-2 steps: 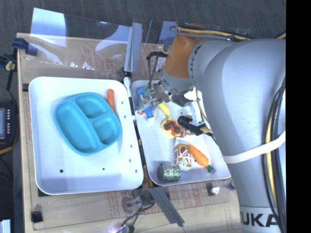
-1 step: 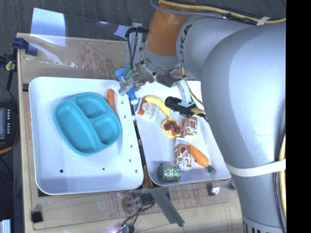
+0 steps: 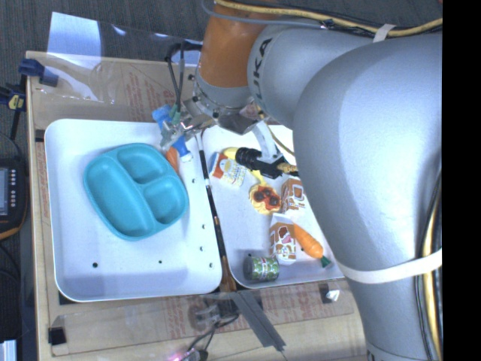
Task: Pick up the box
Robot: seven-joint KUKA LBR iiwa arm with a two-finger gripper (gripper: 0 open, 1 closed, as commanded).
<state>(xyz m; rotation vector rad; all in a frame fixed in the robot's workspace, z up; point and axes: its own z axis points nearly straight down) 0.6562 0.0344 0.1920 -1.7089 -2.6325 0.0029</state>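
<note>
A small white box with a red-brown print (image 3: 283, 243) lies in the right bin (image 3: 239, 273), near its front. A second box of the same kind (image 3: 294, 194) lies further back, partly under the arm. My gripper (image 3: 175, 135) hangs over the far right corner of the left bin (image 3: 68, 224), well to the left of both boxes. A small orange thing (image 3: 173, 159) shows just below it, at the edge of the blue plate; whether the gripper holds it is unclear.
A blue divided plate (image 3: 135, 190) fills much of the left bin. The right bin also holds an orange-and-white packet (image 3: 229, 170), a round pizza-like toy (image 3: 264, 198), a carrot (image 3: 308, 243) and a green can (image 3: 261, 268). The arm covers the bin's right side.
</note>
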